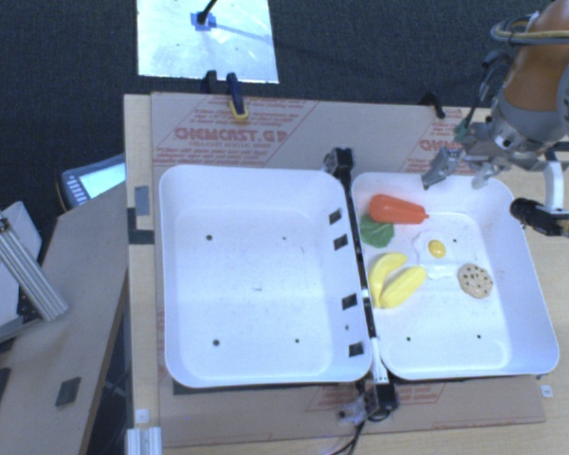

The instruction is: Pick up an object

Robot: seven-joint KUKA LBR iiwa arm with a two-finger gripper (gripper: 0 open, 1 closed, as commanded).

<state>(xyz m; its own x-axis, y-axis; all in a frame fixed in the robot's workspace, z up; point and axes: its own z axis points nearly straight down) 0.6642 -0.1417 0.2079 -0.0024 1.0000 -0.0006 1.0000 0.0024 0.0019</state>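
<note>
The right bin (526, 344) holds several toy foods. An orange carrot (396, 209) with a green leaf (376, 231) lies at its far left corner. A fried egg (436, 249) sits just right of it, and a brown cookie (474, 280) lies nearer the front. A yellow banana bunch (396, 280) rests by the bin's left wall. My gripper (458, 175) hovers over the bin's far rim, above and right of the carrot. It is open, with nothing between its fingers.
The left bin (256, 268) stands beside the right one, joined by a black-clipped divider (356, 254). A cardboard sheet (266, 131) lies under both bins. A grey metal plate (207, 27) lies at the far back.
</note>
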